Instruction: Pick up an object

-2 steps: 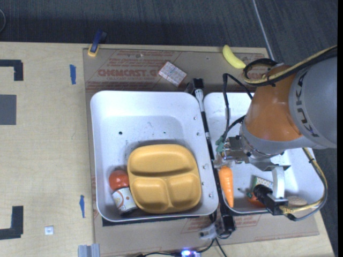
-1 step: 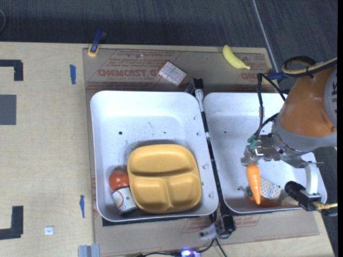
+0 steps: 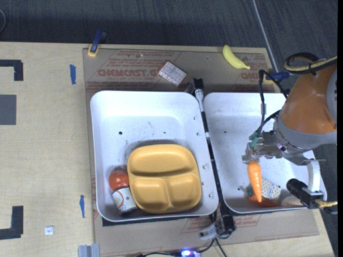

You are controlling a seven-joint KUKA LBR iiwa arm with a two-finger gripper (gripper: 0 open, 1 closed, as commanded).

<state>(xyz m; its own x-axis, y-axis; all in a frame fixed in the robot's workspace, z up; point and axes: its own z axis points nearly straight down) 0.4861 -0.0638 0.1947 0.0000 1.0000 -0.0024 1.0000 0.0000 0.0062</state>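
Observation:
An orange carrot (image 3: 254,182) lies in the right bin (image 3: 230,111), near its front wall, pointing toward the front. My gripper (image 3: 259,150) hangs right above the carrot's upper end, touching or almost touching it. The wrist hides how the gripper meets the carrot. Under the carrot's lower end sit a small patterned item (image 3: 269,189) and a reddish piece (image 3: 266,201).
The left bin (image 3: 107,111) holds a yellow divided tray (image 3: 163,176) and a small red-capped jar (image 3: 121,190) at its front left. A yellow banana (image 3: 235,58) and a patterned card (image 3: 172,73) lie on the cardboard behind the bins. The arm covers the right bin's right side.

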